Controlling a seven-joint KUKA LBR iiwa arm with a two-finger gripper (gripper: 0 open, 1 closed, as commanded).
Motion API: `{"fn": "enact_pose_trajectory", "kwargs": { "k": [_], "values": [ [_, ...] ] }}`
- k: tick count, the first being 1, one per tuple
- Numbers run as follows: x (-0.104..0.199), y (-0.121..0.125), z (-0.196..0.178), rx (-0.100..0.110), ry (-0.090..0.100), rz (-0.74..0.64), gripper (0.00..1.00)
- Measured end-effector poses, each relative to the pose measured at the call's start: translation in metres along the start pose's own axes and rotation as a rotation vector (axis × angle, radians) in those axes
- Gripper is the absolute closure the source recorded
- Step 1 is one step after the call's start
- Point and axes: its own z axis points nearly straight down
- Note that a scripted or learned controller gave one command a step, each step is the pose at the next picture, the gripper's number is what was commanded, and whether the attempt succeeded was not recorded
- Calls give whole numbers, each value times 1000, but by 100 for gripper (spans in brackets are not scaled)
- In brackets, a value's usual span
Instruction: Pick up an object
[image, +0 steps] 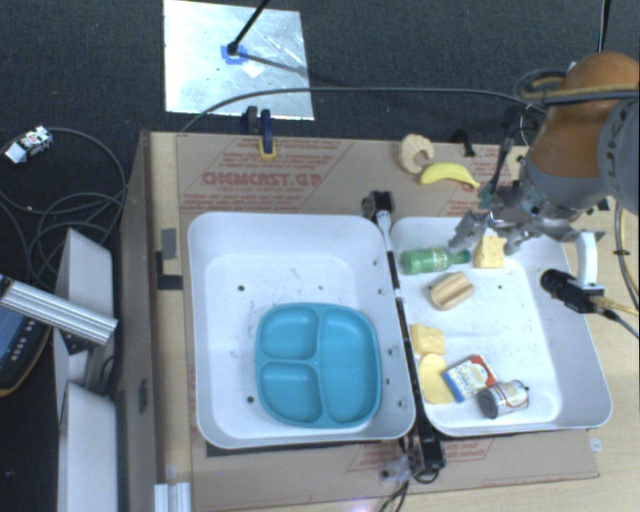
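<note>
Reaching in from the right, grey arm with orange band, jaws (487, 232) low over the far end of the right shallow white bin (575, 340); spread or pressed together, cannot tell. Just below them a pale yellow wedge-shaped block (489, 252), beside it a green bottle lying on its side (433, 260). Nearer: a tan bread-like roll (451, 291), two yellow slices (430, 360), a small red-and-white packet (470, 376), a grey-capped tube (503, 397). In the left white bin (225, 260), a blue divided plastic tray (318, 363). On the bench beyond, a yellow banana (448, 175).
</note>
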Motion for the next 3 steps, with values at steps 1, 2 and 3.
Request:
{"fn": "enact_pose_trajectory", "kwargs": {
  "k": [1, 2, 3],
  "values": [
    [-11, -8, 130, -1, 0, 2, 0],
    [-11, -7, 119, -2, 0, 1, 100],
    [46, -22, 28, -3, 1, -2, 100]
  ]
}}
